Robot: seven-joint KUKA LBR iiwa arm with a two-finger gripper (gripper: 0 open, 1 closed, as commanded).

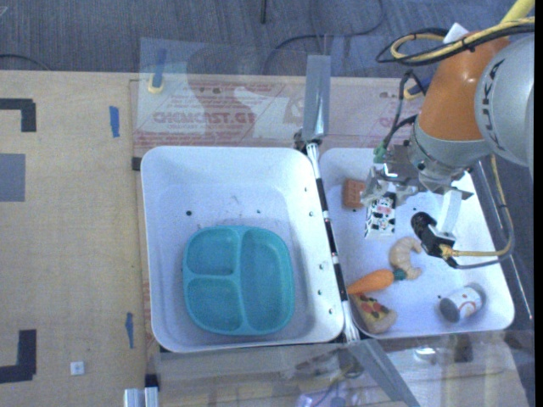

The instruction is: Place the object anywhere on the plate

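Nearest in the right bin [488, 265] lie a wedge [377, 313] in the near-left corner, a carrot [371, 282] just behind it and a cup [461, 303] toward the near-right corner. Level with them in the left bin [161, 227] sits the plate [240, 280], bare and close to that bin's near wall. Farther back a pastry [406, 258] lies mid-bin, then a spotted piece [382, 218], with a block [352, 194] by the left wall.

The end effector [382, 195] hangs low over the spotted piece, so the step in hand looks like the pick, and the placing is not yet done. That piece is probably the object, though the view is too coarse to be sure. I cannot tell how far the end effector is open or whether it has hold of anything.

The next move calls for a sure grip and a lift clear of the two walls that meet between the bins. Then comes a carry left and nearer, to the plate. The block and pastry crowd the pick, while the bare far half of the left bin leaves open room to come down
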